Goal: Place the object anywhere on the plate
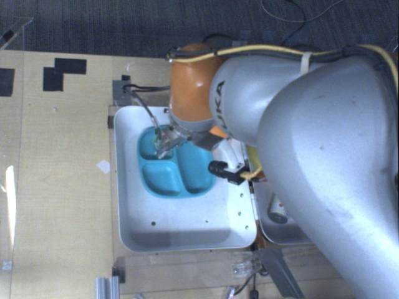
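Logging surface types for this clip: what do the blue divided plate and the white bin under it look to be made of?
The blue divided plate looks like moulded plastic: uniform colour, rounded compartment walls, a soft semi-matte sheen. The white bin seems to be smooth plastic or painted sheet, with rounded corners, an even white surface and small dark holes in its floor; the look leaves it open which.

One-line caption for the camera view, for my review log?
KUKA arm's gripper poised over the blue divided plate in the left white bin; a small can-like object lies in the right bin.
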Robot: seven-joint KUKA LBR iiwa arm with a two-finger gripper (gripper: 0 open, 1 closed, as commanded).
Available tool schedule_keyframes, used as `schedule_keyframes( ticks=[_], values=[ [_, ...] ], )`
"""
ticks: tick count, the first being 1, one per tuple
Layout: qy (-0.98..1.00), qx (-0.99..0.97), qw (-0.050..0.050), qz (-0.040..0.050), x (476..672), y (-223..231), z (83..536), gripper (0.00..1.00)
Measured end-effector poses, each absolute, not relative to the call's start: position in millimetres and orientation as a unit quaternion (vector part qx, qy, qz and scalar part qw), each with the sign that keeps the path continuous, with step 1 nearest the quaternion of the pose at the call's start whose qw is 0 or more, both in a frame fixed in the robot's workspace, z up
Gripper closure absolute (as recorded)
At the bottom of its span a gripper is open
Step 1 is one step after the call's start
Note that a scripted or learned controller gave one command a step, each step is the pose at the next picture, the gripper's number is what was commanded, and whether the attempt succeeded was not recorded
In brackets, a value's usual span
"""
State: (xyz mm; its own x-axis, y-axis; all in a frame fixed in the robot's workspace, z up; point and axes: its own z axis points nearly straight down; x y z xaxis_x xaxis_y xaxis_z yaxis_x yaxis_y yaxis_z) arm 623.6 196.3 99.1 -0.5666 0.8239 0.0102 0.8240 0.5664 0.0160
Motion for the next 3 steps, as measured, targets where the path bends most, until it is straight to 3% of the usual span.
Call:
schedule_keyframes(
  ticks=[1, 2, 3],
  values=[
    [-0.884, -0.467, -0.005, -0.0086, 627.8, 191, 102, 0.00],
    [-0.769, -0.639, -0.011, -0.0170, 623.1, 189, 102, 0.00],
    [-0.736, -0.677, 0.001, -0.0167, 647.6, 173, 100, 0.00]
  ],
)
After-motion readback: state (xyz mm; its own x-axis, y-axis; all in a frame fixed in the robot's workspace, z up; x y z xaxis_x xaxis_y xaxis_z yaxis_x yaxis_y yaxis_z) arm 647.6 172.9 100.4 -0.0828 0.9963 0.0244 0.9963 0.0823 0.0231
